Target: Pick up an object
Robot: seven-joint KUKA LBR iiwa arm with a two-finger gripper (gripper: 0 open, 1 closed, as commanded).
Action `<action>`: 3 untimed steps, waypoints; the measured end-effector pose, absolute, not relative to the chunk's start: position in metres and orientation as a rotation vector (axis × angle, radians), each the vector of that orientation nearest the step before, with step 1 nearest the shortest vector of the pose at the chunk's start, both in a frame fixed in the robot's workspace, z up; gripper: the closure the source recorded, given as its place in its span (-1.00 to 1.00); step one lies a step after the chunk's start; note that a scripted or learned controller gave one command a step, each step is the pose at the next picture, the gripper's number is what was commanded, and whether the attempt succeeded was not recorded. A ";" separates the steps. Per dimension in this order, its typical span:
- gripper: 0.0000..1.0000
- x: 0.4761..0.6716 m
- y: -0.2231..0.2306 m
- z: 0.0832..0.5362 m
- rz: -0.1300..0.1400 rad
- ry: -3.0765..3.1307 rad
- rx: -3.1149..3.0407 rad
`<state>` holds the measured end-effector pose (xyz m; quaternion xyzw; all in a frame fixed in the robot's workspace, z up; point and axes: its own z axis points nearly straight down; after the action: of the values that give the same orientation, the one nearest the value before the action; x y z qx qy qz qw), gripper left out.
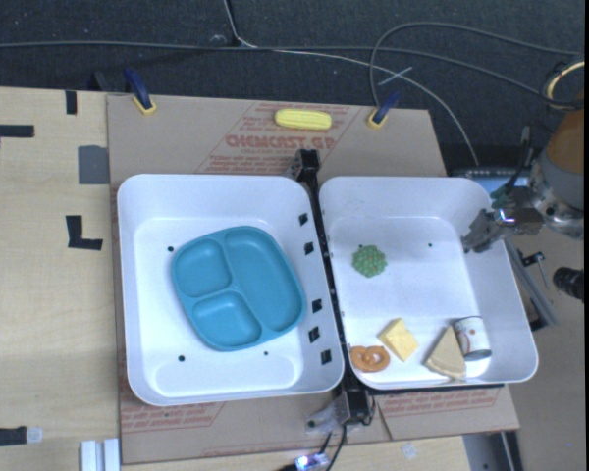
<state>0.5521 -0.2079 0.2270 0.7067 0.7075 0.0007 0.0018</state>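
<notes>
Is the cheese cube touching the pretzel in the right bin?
Apart. The camera view shows a thin strip of white bin floor between the cheese cube and the pretzel.

A brown cardboard sheet (pixel 226 140) with red lettering lies on the pale wooden surface (pixel 39 292), held at its far edge by two clamps with blue handles, one on the left (pixel 137 91) and one on the right (pixel 383 109). A yellow banana-shaped piece (pixel 302 120) rests on the cardboard between the clamps, just beyond the bins. Black cables (pixel 412 42) loop across the dark fabric backdrop (pixel 98 18) behind the surface. Black tape marks (pixel 79 232) dot the wood at the left.
</notes>
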 end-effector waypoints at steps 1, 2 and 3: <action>1.00 0.553 -0.208 0.261 0.002 2.221 2.218; 1.00 0.557 -0.163 0.252 -0.001 2.227 2.217; 1.00 0.568 -0.107 0.257 0.001 2.230 2.214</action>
<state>0.5679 -0.1067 0.2575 0.7046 0.7096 0.0003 -0.0004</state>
